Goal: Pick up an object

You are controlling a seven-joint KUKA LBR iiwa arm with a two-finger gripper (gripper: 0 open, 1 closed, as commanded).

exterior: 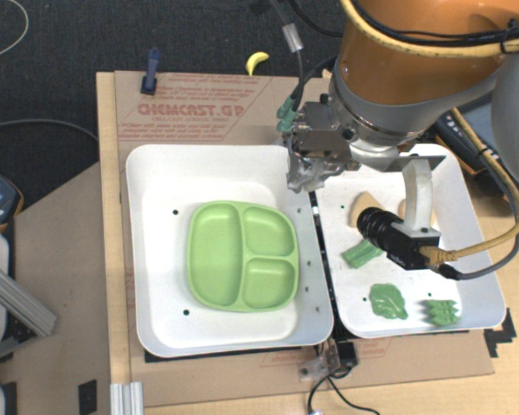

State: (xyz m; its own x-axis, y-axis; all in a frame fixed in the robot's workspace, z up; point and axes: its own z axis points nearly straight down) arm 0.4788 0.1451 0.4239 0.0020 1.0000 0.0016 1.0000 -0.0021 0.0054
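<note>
My tool (304,178) hangs over the wall where the two bins meet, at their far end. I cannot tell whether it is spread or pressed together, and nothing shows in its grip.

Pick candidates, nearest first:
1. One tan piece (364,203), just beside the tool in the right bin (350,305). It is partly hidden. It looks light and rounded, so it may roll.
2. One green strip (360,253), a little farther off. It is probably light and stiff. Grip across its narrow width.
3. One green plate (242,256) with three compartments, in the left bin (156,232). It is broad, rigid and likely slippery. Only its rim offers a hold.
4. One leafy piece (387,302) and one knobbly piece (442,311), farthest from the tool. Both are green and small.
</note>
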